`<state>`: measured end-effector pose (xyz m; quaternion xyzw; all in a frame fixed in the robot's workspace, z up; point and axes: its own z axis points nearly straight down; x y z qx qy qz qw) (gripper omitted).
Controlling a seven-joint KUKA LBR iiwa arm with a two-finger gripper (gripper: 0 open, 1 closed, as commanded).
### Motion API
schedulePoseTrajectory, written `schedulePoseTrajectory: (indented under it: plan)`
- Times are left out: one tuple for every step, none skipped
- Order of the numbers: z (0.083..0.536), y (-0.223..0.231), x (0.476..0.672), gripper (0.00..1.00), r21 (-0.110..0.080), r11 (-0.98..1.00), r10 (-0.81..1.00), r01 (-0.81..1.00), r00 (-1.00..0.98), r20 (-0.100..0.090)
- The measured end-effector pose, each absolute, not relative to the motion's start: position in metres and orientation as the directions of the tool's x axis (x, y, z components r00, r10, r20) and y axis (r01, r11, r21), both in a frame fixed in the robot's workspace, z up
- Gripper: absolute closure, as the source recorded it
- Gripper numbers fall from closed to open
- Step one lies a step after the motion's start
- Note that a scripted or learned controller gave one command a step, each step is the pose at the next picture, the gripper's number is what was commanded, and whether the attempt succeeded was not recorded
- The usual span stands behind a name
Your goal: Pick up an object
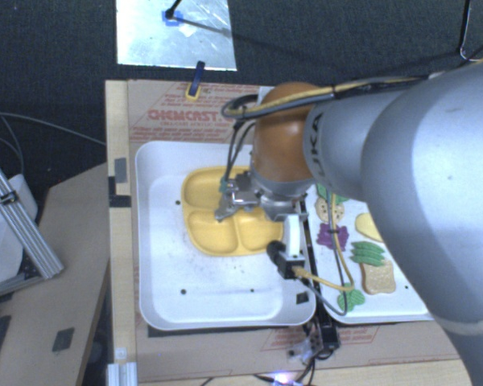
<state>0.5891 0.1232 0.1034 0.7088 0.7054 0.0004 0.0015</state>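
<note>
Cardboard underlies both bins; my claw hangs over the yellow tray; whether it's apart or together I cannot tell; I may slip off that shallow rim.

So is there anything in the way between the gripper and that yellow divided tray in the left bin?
Nothing visible. The gripper hangs right over the yellow tray in the left bin.

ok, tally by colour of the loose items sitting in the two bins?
Yellow: 2, the divided tray in the left bin, and a piece in the right bin
Purple: 1, grapes
Green: 2, pods, leafy piece
Tan: 1, bread slice
Pale spotted: 1, slice
Total: 7; the arm may hide more.
</note>
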Motion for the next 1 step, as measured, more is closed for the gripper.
schedulePoseTrajectory:
  plan:
    - [0.2972,0.0327,0.6380,0.00,0.023,-0.006,1.000,1.000,0.006,-0.003]
